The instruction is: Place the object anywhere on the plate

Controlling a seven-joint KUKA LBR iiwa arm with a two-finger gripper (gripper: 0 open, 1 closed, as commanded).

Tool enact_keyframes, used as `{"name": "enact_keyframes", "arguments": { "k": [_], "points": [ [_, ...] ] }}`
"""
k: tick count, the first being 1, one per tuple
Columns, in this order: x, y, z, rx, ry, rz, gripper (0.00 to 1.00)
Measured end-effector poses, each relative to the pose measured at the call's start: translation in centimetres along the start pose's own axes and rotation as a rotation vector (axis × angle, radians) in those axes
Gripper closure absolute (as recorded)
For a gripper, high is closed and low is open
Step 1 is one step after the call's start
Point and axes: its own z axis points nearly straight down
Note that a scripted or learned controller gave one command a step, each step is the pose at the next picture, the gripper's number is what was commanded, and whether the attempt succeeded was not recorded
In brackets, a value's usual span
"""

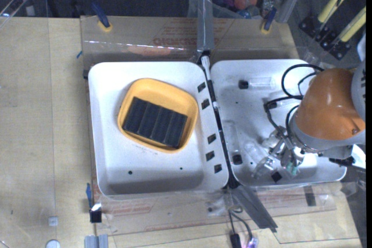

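Yellow plate (192, 103) bearing a dark ridged object (157, 122) in left bin (107, 125), gripper (278, 161) low in right bin (256, 75), claw state cannot be told

Plate (131, 103): yellow-orange. Ribbed block (157, 122) on it: dark, near-black. Bins (104, 125): white. Surface (35, 125): pale wood. Arm band (328, 107): orange.
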Motion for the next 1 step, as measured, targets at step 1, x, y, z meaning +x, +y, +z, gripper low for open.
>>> {"name": "enact_keyframes", "arguments": {
  "k": [1],
  "points": [
    [-0.07,0.08,-0.92,-0.003,-0.002,0.003,1.00]
  ]
}}
